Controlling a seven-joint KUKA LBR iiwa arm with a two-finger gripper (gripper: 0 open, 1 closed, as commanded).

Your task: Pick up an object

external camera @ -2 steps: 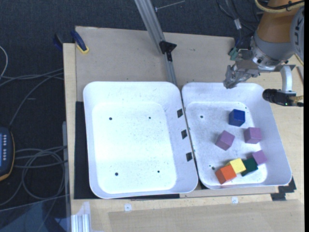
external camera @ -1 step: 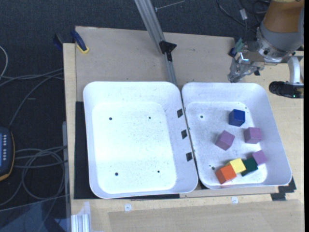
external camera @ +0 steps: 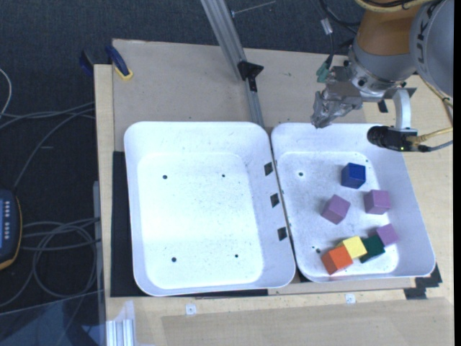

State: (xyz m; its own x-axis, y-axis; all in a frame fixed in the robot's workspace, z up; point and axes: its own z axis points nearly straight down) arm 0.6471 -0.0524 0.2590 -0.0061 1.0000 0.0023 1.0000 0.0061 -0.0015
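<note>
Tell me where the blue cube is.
The blue cube sits in the right bin, in its upper part, apart from the others; its nearest neighbours are two purple cubes just below it.

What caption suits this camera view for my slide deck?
End effector above the right bin's far rim; seven coloured blocks inside, blue block nearest.

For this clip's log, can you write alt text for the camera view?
A grey and orange robot arm hangs its gripper above the far edge of the right bin, which holds seven small blocks: blue, three purple, yellow, green and orange. The left bin sits beside it on the bench.
</note>
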